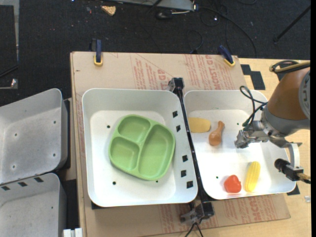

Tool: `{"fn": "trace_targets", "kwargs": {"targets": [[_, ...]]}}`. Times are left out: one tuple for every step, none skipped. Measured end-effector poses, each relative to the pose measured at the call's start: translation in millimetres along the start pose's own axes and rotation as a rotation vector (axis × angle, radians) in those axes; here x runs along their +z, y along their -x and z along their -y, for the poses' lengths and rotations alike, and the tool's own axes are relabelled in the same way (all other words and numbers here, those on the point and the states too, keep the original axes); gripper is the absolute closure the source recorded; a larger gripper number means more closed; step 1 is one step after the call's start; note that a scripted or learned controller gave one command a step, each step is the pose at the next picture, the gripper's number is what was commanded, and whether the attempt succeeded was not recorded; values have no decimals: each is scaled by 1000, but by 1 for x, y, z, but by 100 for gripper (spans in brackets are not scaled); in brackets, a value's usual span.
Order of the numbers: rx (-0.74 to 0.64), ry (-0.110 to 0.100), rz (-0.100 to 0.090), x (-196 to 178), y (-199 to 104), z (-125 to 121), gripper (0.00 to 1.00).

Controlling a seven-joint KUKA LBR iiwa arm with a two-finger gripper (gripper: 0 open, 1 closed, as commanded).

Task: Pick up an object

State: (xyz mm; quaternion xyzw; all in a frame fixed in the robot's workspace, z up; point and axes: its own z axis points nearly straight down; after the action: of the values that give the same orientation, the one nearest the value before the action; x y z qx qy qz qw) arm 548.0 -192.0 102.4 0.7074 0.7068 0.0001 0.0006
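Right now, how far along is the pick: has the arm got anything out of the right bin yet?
Done: the gripper has reached the right bin, near its right side. In hand: nothing visibly gripped. The drumstick, yellow piece, corn cob and red tomato all lie on the bin floor. Left: close on one item and lift it. The green plate sits in the left bin.

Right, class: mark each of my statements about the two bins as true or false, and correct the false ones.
1. The green divided plate lies in the left bin. True.
2. The corn cob lies in the left bin. False: it is in the right bin.
3. The red tomato lies beside the corn cob. True.
4. The gripper holds the brown drumstick. False: the drumstick lies on the bin floor, apart from it.
5. The yellow potato-like piece sits on the plate. False: it is in the right bin.
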Motion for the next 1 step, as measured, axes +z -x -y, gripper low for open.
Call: {"fn": "trace_targets", "kwargs": {"targets": [[-3, 3, 0, -48, -8, 3, 100]]}}
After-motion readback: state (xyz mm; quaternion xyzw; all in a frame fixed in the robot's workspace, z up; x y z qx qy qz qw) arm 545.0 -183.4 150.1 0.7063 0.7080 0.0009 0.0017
